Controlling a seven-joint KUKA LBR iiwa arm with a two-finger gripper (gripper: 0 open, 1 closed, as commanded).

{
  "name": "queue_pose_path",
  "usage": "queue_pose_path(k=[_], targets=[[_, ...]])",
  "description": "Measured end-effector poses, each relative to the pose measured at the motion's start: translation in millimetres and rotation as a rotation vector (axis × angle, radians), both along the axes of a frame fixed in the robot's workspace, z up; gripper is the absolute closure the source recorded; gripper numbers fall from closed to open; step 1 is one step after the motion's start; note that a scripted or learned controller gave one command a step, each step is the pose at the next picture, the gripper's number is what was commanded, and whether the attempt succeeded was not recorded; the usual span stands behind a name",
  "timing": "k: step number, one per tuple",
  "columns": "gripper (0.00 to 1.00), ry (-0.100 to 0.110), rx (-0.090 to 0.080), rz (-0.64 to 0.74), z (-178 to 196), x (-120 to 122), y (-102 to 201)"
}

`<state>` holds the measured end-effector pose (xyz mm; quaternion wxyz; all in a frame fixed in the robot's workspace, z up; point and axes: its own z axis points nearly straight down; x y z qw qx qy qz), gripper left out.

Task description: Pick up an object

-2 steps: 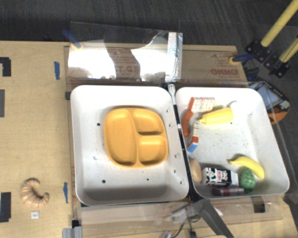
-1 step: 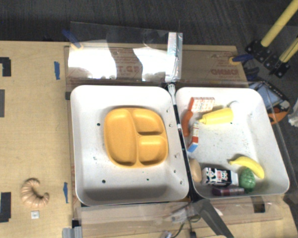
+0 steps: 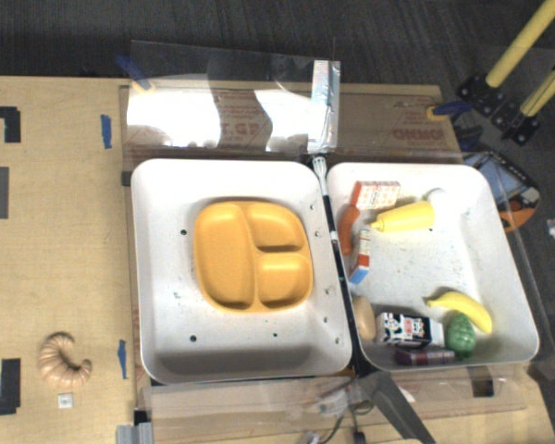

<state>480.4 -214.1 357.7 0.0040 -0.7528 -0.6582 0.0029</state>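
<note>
The right bin (image 3: 499, 248) holds several objects. A yellow squeeze bottle (image 3: 405, 217) lies near its far left, beside a red-and-white box (image 3: 374, 194) and an orange-red item (image 3: 350, 225). A small white-and-blue packet (image 3: 361, 257) lies along the left wall. At the near edge sit a banana (image 3: 462, 309), a green round fruit (image 3: 461, 334), a black-and-white carton (image 3: 403, 328), a dark marker (image 3: 424, 357) and a tan rounded item (image 3: 363, 318). The left bin (image 3: 157, 248) holds a yellow divided tray (image 3: 252, 253).
A tan curled toy (image 3: 63, 360) lies on the cardboard bench at the near left. Clear plastic sheeting (image 3: 231, 109) stands behind the bins. Yellow-handled tools (image 3: 523, 40) lie on the floor at the far right.
</note>
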Motion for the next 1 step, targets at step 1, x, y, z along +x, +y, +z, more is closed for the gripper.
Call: queue_pose_path(k=[1], targets=[[1.0, -0.001, 0.003, 0.199, -85.6, -0.5, 12.1]])
